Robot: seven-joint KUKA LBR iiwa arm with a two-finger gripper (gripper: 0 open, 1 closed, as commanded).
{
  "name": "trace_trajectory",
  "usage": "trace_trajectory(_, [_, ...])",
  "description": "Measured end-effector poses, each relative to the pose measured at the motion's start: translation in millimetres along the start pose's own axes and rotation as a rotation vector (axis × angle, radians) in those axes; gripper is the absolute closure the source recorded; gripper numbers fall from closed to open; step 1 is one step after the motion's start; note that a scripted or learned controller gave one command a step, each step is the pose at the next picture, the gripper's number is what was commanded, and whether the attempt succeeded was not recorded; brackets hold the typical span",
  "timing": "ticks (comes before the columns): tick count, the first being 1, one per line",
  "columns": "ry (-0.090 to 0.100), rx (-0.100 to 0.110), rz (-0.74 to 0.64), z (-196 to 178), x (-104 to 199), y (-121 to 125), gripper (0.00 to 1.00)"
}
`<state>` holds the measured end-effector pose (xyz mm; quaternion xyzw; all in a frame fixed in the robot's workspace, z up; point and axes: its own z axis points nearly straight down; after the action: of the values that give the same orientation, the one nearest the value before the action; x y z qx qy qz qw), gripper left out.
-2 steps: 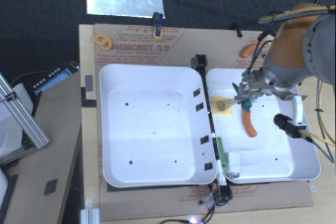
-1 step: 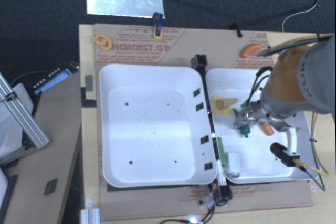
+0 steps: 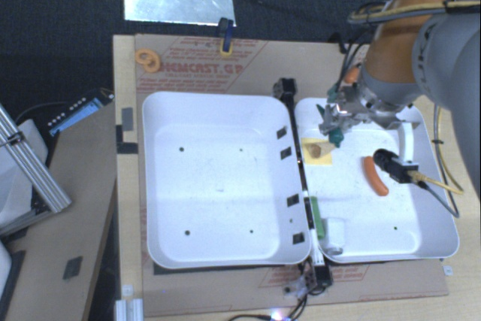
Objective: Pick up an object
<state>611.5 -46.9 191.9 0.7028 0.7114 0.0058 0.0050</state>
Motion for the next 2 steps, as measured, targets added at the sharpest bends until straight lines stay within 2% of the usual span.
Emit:
trace_trajectory(1, [-0.002,0.018,0.014,-1.5,-25.6,-63.4,1.0])
trace_trajectory(2, [-0.005,0.009,0.014,-36.0,-78.2,-35.5,1.0])
